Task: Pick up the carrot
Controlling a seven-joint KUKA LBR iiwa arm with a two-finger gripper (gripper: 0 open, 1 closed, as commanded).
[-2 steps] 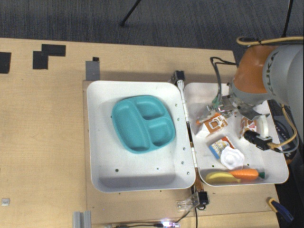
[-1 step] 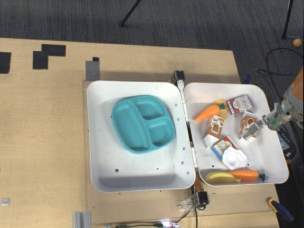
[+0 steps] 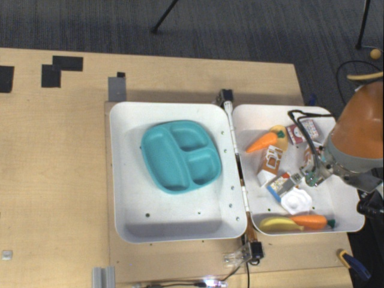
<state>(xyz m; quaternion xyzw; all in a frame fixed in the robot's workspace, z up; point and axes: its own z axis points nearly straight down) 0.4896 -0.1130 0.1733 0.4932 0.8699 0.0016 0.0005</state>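
An orange carrot [image 3: 261, 143] with a green top lies in the back left part of the right bin [image 3: 345, 206]. A second orange carrot [image 3: 309, 222] rests along that bin's front wall, beside a yellow banana [image 3: 278, 224]. My gripper [image 3: 314, 171] hangs over the middle right of this bin, below the arm's orange band [image 3: 360, 128]. It is well to the right of the first carrot and above the second. Nothing can be seen held in it.
The left bin [image 3: 126, 161] holds a teal divided plate [image 3: 180, 156]. Around the carrots lie a brown and white carton [image 3: 271, 161], a red and white packet [image 3: 296, 134], a blue and white item [image 3: 278, 186], and a white lump [image 3: 297, 201]. Cables trail off the bench's front edge [image 3: 240, 258].
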